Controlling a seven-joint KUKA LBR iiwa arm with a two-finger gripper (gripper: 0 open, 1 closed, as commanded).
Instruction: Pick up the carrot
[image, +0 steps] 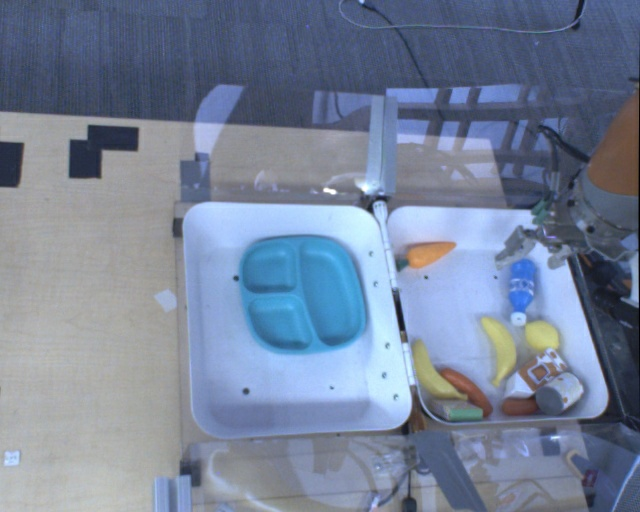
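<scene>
One carrot (428, 254) is seen at ten o'clock in the right bin (455, 310), likely light, rigid and smooth. A mid-body grip across its width is judged best; the claw (538, 247), at two o'clock, is spread apart and holds nothing.

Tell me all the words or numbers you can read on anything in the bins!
None can be read.
Blue bottle: any label is too small to read.
Carton: brown and white print, too blurred to read.
Carrot, bananas, blue plate: no writing shows.

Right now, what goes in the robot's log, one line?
carrot: right bin, upper left, untouched | end effector: over blue bottle
</scene>
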